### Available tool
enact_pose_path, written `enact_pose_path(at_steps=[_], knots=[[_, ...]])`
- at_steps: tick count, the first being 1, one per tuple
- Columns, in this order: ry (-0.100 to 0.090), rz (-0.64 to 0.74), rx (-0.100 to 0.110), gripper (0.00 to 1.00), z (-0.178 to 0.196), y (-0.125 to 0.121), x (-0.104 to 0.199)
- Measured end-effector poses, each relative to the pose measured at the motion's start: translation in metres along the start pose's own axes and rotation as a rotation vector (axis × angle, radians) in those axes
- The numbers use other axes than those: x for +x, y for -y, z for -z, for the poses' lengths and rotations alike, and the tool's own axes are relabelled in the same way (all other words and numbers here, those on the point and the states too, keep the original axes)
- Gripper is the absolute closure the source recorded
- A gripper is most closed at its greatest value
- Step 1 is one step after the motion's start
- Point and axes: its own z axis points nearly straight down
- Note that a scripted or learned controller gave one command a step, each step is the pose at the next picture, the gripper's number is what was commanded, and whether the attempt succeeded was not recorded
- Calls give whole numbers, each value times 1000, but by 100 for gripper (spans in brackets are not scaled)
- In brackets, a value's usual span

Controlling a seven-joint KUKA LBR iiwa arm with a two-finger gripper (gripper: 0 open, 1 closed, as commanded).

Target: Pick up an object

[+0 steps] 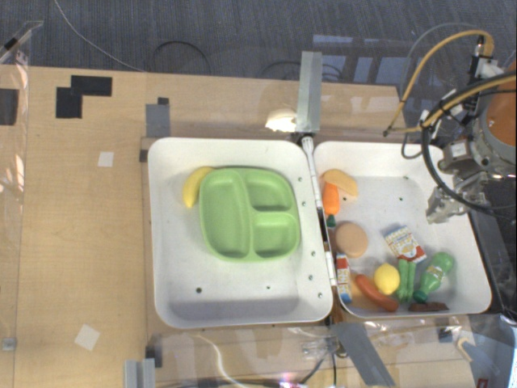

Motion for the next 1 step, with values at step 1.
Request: enact_pose_path(at_steps=[1], knots=[[1, 252, -5, 100, -139, -35, 51]])
